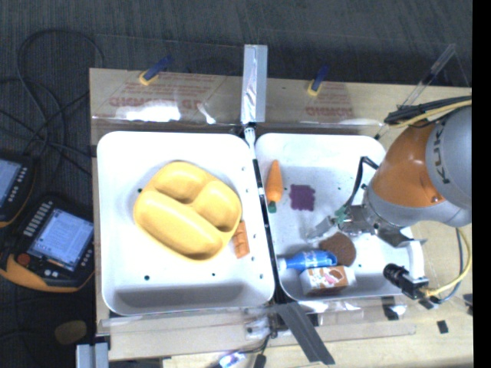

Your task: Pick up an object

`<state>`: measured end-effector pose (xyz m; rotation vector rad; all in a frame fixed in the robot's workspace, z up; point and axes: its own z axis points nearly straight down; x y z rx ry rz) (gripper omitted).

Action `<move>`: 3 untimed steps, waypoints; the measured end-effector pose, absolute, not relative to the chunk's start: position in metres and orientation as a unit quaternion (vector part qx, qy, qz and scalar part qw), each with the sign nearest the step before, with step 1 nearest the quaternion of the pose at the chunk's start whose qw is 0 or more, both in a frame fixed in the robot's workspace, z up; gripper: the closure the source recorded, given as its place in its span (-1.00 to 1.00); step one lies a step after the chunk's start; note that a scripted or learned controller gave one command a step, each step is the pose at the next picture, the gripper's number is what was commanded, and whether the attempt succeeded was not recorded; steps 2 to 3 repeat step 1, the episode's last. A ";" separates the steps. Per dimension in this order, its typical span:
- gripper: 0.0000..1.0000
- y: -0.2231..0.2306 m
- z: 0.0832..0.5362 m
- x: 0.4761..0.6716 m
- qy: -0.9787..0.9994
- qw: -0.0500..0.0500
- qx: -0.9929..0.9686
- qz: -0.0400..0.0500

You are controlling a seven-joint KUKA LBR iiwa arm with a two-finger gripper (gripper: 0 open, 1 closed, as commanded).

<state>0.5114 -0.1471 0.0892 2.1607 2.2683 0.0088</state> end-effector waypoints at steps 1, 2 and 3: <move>-1.00 -0.150 0.090 0.490 0.759 0.009 0.651 0.004; -1.00 -0.150 0.090 0.490 0.759 0.009 0.651 0.004; -1.00 -0.150 0.090 0.490 0.759 0.009 0.651 0.004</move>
